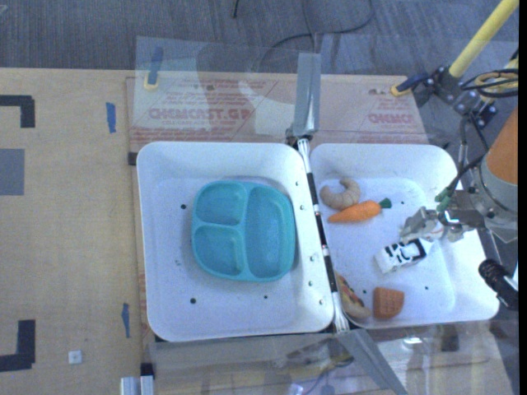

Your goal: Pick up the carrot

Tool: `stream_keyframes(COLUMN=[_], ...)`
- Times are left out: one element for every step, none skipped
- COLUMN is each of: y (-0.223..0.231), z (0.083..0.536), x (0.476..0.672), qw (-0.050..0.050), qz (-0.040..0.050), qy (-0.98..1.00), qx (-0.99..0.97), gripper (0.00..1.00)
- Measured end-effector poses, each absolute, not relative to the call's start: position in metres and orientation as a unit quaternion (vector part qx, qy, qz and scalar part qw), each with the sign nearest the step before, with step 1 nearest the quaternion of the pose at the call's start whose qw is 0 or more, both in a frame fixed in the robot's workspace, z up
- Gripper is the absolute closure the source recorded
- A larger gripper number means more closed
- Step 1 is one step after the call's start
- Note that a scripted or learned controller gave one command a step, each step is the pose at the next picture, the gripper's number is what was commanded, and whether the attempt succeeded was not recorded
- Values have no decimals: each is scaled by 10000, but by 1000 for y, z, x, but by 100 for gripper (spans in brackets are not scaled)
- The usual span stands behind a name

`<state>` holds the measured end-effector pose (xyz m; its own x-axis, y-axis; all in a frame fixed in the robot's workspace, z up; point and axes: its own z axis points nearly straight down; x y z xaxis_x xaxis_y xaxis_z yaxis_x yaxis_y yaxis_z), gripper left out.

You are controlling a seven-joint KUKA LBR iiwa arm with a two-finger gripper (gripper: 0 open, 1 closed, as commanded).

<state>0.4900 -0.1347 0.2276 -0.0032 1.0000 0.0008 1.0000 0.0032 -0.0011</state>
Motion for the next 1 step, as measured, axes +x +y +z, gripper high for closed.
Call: stream_keyframes(y=[-108], z=[88], x=[573], qw=[-33], qz=[-28], qy=[-6663], qx=[-7457], gripper=[0])
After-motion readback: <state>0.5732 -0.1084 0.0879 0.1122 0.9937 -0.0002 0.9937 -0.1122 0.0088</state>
